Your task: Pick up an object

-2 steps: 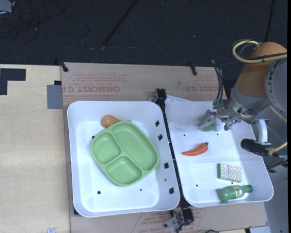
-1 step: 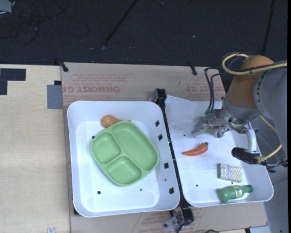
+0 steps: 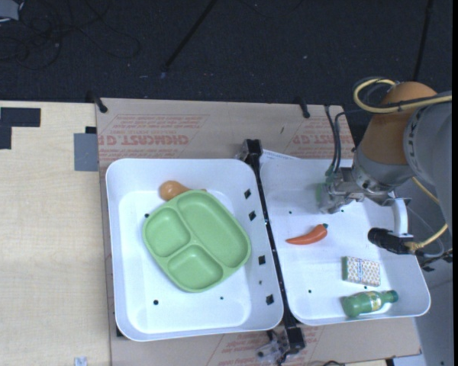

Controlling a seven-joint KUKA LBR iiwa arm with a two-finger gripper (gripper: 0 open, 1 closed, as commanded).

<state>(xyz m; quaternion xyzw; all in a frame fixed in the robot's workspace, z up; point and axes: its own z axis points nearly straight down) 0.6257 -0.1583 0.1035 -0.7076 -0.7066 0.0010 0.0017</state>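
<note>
- We see two shallow white bins side by side on the bench: the left bin [image 3: 126,204] and the right bin [image 3: 301,280], with a dark divider running between them.
- The grey arm [image 3: 424,147], with its orange band [image 3: 385,128], reaches in from the 3 o'clock side of the camera view and bends down over the upper part of the right bin.
- The gripper [image 3: 334,198] sits low over the right bin's floor toward 12 o'clock of that bin. We cannot tell how it stands, because it is small and partly hidden by the wrist. We see nothing held in it.
- An orange-red chili pepper [image 3: 307,236] lies on the right bin's floor, just at 7 o'clock of the gripper, near it but apart from it.
- A small patterned box [image 3: 362,271] lies flat at 5 o'clock of the pepper, toward the right bin's 4 o'clock side.
- A green bottle [image 3: 369,303] lies on its side just at 6 o'clock of the box, close to the bin's lower rim.
- In the left bin we see a green divided plate [image 3: 196,239] with three compartments, lying flat near the bin's centre.
- A small orange object [image 3: 172,190] peeks out at 11 o'clock of the plate, touching or partly under its rim; we cannot tell which.
- Brown cardboard [image 3: 183,132] with printed lettering lies under both bins.
</note>
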